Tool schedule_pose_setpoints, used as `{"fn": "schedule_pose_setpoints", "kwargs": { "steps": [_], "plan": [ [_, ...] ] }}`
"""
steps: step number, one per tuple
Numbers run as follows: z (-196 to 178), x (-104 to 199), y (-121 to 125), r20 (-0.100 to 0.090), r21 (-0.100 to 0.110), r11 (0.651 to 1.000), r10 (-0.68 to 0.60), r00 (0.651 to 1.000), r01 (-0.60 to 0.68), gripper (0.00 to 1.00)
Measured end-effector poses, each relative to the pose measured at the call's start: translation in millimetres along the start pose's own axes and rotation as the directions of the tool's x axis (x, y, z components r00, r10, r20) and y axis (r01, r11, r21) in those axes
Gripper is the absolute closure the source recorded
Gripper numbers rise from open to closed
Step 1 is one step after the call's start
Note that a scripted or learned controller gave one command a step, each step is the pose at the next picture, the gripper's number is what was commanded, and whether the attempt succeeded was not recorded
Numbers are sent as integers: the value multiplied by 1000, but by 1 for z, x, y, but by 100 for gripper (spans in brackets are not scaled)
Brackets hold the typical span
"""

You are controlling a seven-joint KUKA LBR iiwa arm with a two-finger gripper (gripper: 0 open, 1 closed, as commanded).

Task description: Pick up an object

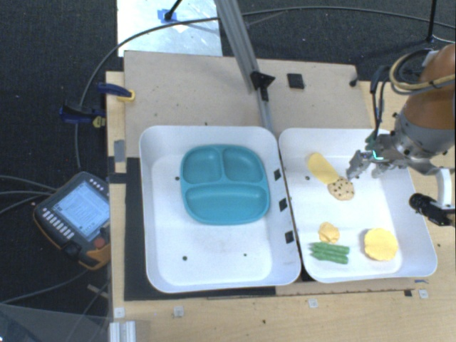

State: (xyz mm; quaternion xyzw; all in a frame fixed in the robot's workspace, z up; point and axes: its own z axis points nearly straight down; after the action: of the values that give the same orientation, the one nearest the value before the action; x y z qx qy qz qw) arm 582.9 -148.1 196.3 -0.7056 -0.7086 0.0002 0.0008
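Observation:
The right bin holds several toy foods. A yellow oblong piece lies at the upper left, and a brown chocolate-chip cookie lies just below it. Near the front are a small yellow lump, green beans and a round yellow piece. My gripper hovers over the bin's upper middle, just right of and above the cookie. It is open, with nothing between its fingers.
A blue divided plate lies in the left bin. A grey pole slants down to the bins' shared back edge. A black block lies on the bench, and a teach pendant lies at the far left.

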Motion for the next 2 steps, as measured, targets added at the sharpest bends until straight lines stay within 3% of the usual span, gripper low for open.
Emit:
{"fn": "schedule_pose_setpoints", "kwargs": {
  "steps": [1, 2],
  "plan": [
    [-1, 0, 1, 1, -3, 1000, 0, 1000, 0, 0],
    [44, -1, 9, 1, 0, 1000, 1, 1000, -1, 0]
  ]
}}
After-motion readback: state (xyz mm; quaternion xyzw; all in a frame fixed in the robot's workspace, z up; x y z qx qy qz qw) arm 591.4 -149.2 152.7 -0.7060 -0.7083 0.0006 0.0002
